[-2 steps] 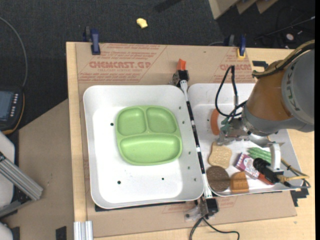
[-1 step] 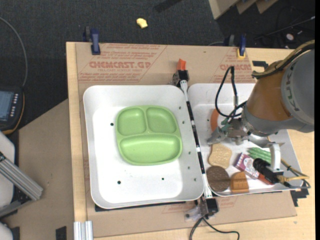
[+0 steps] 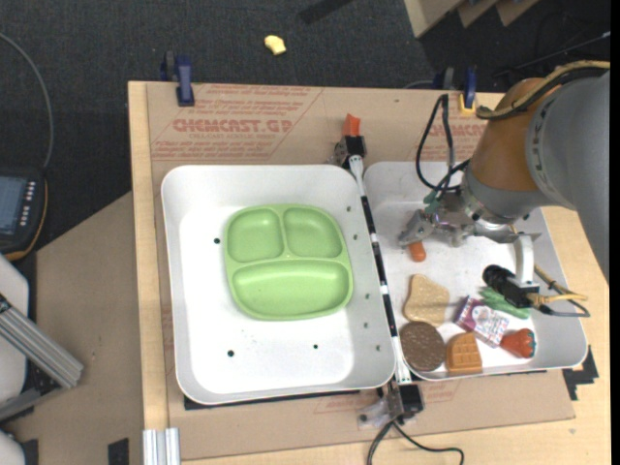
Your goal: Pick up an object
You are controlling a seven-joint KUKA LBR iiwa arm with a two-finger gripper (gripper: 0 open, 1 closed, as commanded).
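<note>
The arm reaches in over the right bin, its wrist bent down so that the jaws hang low above the bin's upper left floor; from this slant I cannot tell whether they are spread or closed, and nothing shows between them. That pose suits a pick from above, and the likeliest target is the small orange piece, which lies alone on bare white just beside the jaws, with room around it for a clean approach. The other candidates are crowded along the near edge of the same bin: a tan bread slice, a brown round cookie touching an orange waffle, a pink-and-purple packet and a red toy fruit. Packed that closely, they would probably be harder to pick out singly. The left bin holds a green divided plate, lying flat, well apart from the arm. Both bins sit side by side on the counter, so one reach covers either.
</note>
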